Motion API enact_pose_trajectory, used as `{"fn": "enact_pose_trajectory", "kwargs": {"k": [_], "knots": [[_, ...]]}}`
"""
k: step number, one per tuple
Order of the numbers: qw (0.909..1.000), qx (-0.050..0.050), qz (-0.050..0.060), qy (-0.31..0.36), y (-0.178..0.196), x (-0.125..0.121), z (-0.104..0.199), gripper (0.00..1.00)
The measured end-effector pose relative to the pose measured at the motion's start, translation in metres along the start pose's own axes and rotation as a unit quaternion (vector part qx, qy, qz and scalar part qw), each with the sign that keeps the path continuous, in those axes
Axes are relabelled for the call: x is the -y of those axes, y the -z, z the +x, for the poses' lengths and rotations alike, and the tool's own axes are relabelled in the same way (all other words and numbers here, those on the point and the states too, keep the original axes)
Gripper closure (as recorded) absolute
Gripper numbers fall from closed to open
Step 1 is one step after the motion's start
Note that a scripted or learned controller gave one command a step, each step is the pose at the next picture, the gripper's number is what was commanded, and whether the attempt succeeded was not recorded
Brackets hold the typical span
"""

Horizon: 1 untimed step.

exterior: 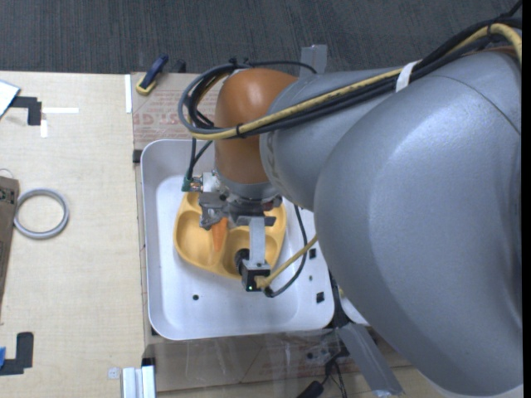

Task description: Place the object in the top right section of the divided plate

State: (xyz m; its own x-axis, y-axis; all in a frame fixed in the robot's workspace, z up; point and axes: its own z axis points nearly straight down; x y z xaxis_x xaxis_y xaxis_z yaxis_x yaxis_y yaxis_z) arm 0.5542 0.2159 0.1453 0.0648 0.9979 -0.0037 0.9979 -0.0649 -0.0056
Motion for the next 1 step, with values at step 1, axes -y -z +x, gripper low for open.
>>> {"fn": "enact_pose_trajectory", "kwargs": {"k": [1], "knots": [[0.9877,0.000,-0.001,0.156,-0.0299,0.0423,0.0085,1.00]]}}
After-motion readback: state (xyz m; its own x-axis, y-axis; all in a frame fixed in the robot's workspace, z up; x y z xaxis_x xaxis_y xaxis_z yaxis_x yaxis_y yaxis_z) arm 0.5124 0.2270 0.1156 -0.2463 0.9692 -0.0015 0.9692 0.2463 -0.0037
